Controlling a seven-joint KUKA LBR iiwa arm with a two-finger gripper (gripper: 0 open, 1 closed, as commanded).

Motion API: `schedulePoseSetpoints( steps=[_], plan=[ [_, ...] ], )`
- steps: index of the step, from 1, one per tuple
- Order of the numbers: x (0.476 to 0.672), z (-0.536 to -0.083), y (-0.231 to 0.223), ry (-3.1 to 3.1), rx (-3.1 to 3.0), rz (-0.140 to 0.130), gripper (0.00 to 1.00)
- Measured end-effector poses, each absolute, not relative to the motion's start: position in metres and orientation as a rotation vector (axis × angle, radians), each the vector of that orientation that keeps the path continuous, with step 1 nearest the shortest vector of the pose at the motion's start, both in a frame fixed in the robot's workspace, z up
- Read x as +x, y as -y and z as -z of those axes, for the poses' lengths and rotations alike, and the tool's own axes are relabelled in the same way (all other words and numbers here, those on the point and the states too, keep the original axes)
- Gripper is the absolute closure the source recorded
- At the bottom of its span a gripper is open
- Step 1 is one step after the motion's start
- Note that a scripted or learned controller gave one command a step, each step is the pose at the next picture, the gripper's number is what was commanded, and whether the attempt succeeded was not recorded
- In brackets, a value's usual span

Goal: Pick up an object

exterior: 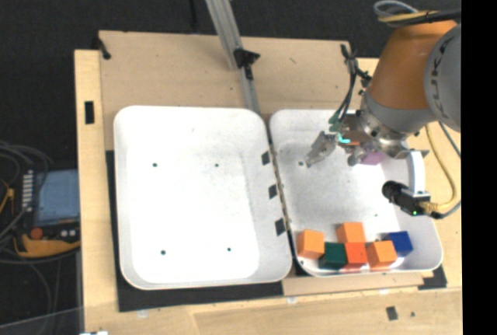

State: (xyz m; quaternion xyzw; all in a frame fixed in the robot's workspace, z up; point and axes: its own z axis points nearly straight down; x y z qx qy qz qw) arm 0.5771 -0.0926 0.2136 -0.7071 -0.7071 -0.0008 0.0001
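Six small blocks make up the choice on offer, all bunched along the near wall of the right-hand shallow white plastic bin [311,193]: an orange cube [312,242] nearest the bin divider, a dark green cube [335,254] just beside it, a second orange block [351,232] set a little farther back, a red-orange block [356,252], another orange cube [381,253], and a blue cube [399,242] toward the far-right corner. They sit touching or nearly touching one another.

None of them has been lifted, as far as can be judged. The grey two-finger gripper [335,151] hangs over the far half of that same bin, well apart from the block cluster, with bare white floor beneath it. Its two fingers are spread apart, one slanting toward the divider, and nothing shows between them. A small pale purple shape [373,158] peeks out beside the wrist; whether it is an object in the bin or part of the arm is unclear.

So the task looks to be at its start: a target still has to be chosen, the claw brought over and down on it, closed, and raised. The tight packing against the near wall may make a clean grasp awkward. The left-hand white bin [194,193], beside the right one, plays no part yet.
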Motion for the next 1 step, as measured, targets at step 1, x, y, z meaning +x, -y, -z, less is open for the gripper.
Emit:
schedulePoseSetpoints(
  steps=[1],
  plan=[
    [0.5700, -0.1560, 0.1015, 2.216, -2.223, -0.008, 0.00]
  ],
)
